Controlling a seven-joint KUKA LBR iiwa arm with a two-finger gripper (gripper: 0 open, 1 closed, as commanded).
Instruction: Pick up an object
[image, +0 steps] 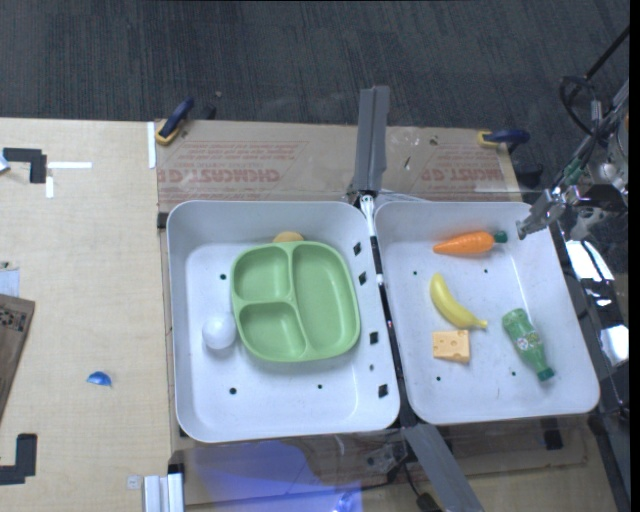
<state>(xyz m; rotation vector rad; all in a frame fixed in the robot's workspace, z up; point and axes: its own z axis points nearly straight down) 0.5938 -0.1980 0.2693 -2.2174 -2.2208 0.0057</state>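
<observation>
Left bin (190, 400): white, with small dark dots on the floor
Right bin (560, 395): white
Divided plate (296, 300): pale green, plain
Ball (218, 332): white
Rounded item (288, 238) behind the plate: yellow-orange
Carrot (466, 243): orange with a dark green top
Banana (452, 303): yellow
Cheese wedge (451, 346): yellow-orange with paler holes
Bottle (526, 342): green, with a white label
Bench top (80, 300): light wood tone
Cardboard sheet (260, 160): brown, red printed lettering
Clamps (175, 118): blue and yellow
Small scrap (98, 379) on the bench: blue
</observation>
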